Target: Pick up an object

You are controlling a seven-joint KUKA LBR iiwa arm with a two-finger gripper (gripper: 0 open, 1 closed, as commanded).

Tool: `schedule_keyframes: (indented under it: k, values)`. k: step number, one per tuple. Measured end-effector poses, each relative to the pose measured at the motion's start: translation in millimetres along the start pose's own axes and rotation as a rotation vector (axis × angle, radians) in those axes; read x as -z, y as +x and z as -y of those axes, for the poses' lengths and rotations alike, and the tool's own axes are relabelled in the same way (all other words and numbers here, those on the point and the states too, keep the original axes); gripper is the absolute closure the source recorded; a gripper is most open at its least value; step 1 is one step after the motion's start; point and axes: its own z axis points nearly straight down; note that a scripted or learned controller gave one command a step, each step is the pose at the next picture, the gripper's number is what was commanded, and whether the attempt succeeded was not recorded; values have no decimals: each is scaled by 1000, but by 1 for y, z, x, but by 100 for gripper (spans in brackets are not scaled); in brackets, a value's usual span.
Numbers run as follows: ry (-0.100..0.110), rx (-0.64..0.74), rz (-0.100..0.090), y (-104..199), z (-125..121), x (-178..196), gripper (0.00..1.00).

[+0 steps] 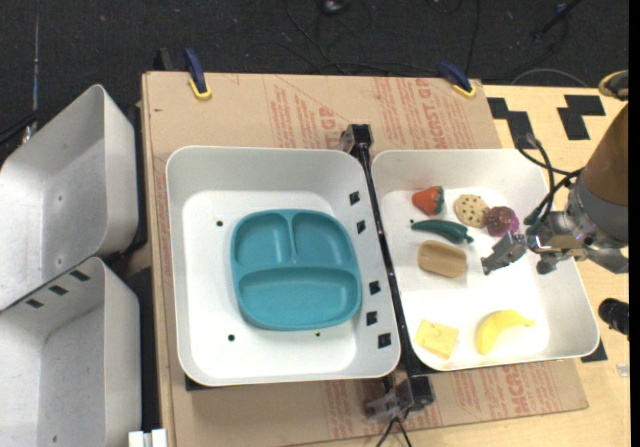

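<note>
A cheese wedge (437, 338) and banana (502, 329) lay nearest in the right bin (570, 330). The gripper (515, 250) hovered beside a bread roll (442, 259), fingers spread, holding nothing.

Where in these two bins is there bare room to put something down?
Left bin: only a bare white margin around the teal tray. Right bin: a small gap between the cheese wedge and banana; its upper half is crowded with food and the gripper.

hand (503, 257) over right bin (560, 335) | teal tray (296, 269) in left bin (200, 335)
</note>
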Motion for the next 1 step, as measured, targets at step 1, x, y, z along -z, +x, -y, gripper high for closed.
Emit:
schedule_keyframes:
  k: [1]
  values:
    - [-12, 4, 3, 1, -3, 6, 0]
